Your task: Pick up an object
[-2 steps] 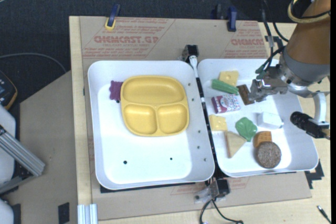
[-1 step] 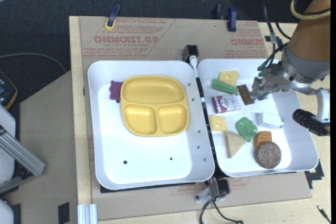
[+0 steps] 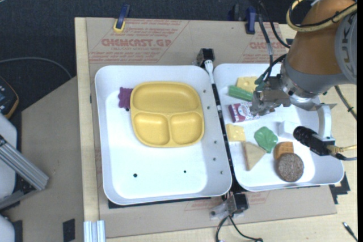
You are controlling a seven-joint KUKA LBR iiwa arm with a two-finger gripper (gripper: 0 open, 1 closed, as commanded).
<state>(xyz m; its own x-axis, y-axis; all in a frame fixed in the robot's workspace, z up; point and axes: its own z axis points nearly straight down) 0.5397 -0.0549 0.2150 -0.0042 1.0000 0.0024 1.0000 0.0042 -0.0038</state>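
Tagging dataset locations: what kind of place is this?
Likely a robotics lab pick-test bench: two white bins on a clamped board, a grey-and-orange arm with its gripper over toy food, a yellow divided tray, loose cables on dark carpet.

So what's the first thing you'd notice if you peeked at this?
Probably the big yellow divided plate in the left bin, with something purple tucked at its left edge. Next, the robot arm's orange band on the right, with its claw down among the toy foods in the right bin.
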